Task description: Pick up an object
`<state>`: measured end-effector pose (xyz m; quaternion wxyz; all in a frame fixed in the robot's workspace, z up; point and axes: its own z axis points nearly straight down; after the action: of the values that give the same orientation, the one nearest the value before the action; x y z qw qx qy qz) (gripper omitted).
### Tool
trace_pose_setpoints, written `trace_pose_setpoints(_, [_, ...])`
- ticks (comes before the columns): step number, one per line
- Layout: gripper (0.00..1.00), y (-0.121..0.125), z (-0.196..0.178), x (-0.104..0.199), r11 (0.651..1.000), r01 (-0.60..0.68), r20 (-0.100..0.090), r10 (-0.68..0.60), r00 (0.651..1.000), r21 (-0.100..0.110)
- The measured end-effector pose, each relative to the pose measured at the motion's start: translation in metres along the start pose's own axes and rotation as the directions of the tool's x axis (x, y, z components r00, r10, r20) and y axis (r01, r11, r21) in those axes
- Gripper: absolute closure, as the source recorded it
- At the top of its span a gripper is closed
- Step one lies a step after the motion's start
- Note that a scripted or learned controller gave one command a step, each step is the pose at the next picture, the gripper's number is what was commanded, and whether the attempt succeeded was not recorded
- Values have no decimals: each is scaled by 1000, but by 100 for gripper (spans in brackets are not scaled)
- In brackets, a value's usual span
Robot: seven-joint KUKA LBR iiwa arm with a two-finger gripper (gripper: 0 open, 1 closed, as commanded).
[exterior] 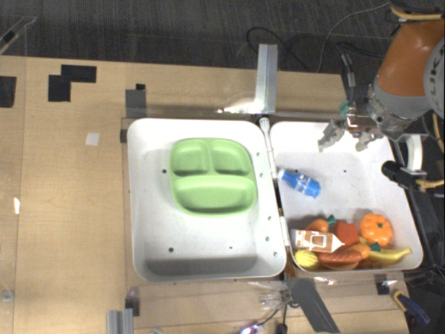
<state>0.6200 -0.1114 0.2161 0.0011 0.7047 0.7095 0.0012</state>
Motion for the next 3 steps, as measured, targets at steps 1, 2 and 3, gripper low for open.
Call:
trace_pose_setpoints(1, [0, -13, 120, 13, 1000, -19, 0, 19, 1000, -2])
trace_pose_setpoints(2, [100, -11, 109, 14, 1000, -19, -1, 19, 1000, -7])
trace_pose_setpoints(3, [0, -11, 109, 14, 1000, -19, -1, 19, 1000, -7])
